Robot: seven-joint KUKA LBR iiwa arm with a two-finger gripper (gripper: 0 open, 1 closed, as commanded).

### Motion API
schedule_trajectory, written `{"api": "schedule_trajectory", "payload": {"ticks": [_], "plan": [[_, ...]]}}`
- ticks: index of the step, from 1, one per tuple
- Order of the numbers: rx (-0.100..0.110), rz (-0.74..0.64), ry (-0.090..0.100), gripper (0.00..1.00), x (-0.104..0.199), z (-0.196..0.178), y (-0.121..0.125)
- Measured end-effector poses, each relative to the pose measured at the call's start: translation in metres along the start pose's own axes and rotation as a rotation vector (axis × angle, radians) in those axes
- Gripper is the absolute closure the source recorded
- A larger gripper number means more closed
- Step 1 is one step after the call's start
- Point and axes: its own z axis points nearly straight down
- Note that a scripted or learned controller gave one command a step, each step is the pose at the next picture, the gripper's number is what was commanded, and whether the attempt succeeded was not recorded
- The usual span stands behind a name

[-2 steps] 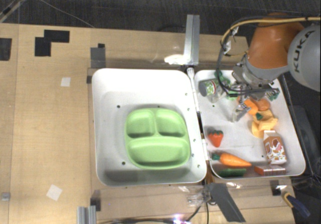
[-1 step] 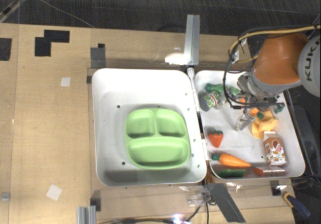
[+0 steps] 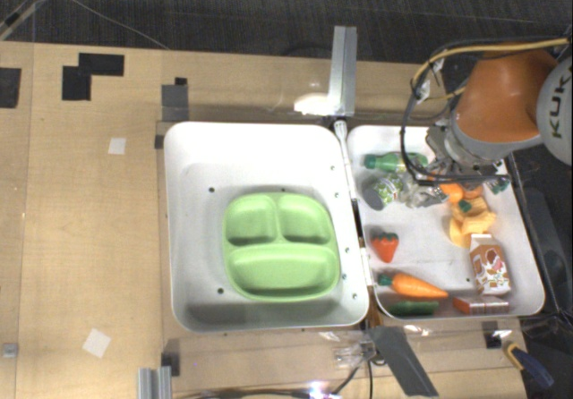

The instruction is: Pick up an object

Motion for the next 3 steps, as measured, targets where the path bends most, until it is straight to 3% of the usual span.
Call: {"api": "schedule_trajectory", "payload": {"ticks": [1, 2, 3], "plan": [[-0.004, 0.021, 0.011, 1.0, -0.044, -0.101, -0.013], [-0.01, 0.022, 0.017, 0.0, -0.042, -0.097, -0.012], [-0.007, 0.135, 0.016, 0.0, 0.006, 0.007, 0.013]]}}
